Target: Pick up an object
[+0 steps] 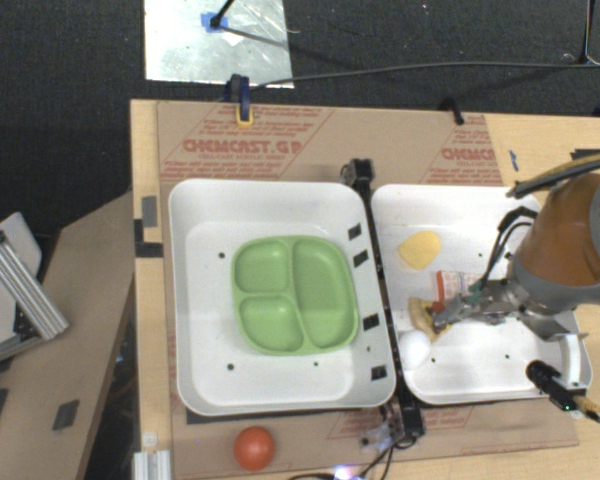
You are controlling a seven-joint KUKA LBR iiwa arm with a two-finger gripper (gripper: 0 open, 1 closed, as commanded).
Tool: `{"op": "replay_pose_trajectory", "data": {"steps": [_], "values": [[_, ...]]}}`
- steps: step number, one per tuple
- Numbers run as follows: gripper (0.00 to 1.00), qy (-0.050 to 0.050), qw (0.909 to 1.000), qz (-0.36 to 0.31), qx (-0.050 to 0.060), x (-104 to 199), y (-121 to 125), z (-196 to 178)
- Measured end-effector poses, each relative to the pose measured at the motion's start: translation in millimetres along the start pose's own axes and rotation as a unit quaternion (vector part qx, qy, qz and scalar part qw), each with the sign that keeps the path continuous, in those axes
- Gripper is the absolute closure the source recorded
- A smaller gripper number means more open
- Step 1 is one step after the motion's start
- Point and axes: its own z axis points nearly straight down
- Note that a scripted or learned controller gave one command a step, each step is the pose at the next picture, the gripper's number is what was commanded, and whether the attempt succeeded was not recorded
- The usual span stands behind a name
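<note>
The right bin holds several small objects. A yellow rounded piece lies near its middle left. Below that sits a red and white item, then a tan piece and a white round object near the bin's front left corner. My gripper reaches in from the right, low over the bin, with its tip right beside the tan piece and the red and white item. The grey arm with its orange band covers the right part of this bin.
The left bin holds a green divided plate. A red ball lies on the bench in front of that bin. Black clips line the divider between the bins. A blue clamp stands at the back edge.
</note>
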Motion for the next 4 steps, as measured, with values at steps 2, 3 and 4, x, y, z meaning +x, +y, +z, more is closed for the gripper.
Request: {"op": "replay_pose_trajectory", "data": {"steps": [2, 3, 4], "values": [[1.0, -0.002, 1.0, -0.002, -0.001, -6, 9, -60], [1.0, -0.002, 1.0, -0.002, -0.002, -6, 11, -114], [1.0, 0.0, 1.0, -0.005, 0.0, 49, 12, -129]]}}
